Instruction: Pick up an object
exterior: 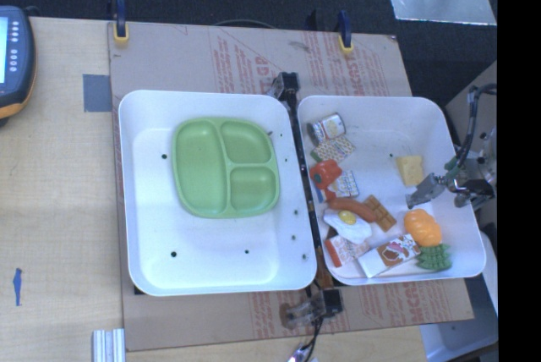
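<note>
Tool: the tool (425,189) hangs over the right side of the right bin (427,111), reaching in from the right; it is small and dark here, and I cannot tell whether it is released or clenched, or whether it carries anything.
Candidate objects: the pile in the right bin; nearest the tool are an orange round toy (422,227) just below it and a pale yellow block (411,169) just above and to its left.
Other items: a small can (326,128), a red piece (325,173), an orange-brown strip (365,209), a white carton (389,255) and a green leafy toy (434,260), packed close along the bin's left and lower parts.
Left bin: the left bin (144,183) carries 1 green divided plate (226,167), well apart from the tool.
Step in hand: judged as lining up over 1 object before descending.
Doing it well: choose the yellow block, which lies apart from its neighbours; centre above it, descend straight, and avoid the bin wall.
</note>
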{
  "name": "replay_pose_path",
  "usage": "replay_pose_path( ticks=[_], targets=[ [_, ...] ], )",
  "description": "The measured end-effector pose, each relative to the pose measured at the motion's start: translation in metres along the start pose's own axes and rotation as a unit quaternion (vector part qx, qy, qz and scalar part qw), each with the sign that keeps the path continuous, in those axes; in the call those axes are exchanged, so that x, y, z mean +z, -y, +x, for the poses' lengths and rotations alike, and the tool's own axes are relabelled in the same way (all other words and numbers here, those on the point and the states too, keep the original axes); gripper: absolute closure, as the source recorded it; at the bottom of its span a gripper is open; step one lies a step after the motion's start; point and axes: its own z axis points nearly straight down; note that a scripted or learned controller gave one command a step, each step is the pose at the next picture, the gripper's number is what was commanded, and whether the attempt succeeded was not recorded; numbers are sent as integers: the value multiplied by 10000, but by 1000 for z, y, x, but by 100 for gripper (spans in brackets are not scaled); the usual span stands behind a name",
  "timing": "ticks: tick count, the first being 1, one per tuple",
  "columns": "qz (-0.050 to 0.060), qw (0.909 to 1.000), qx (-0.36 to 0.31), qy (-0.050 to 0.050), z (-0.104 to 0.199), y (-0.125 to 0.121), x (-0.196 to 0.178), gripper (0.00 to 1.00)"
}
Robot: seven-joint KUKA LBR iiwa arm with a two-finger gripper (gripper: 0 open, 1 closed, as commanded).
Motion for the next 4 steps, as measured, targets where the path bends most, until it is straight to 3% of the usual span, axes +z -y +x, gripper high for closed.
replay_pose_path(
  ticks=[1,2,3,4],
  targets=[
    [-44,10000,-23,21,-2,-82,108,0],
    [-36,10000,11,10,51,-8,112,0],
    [-28,10000,-6,14,-5,-61,31,0],
    [-37,10000,-24,23,-26,-112,114,0]
  ],
)
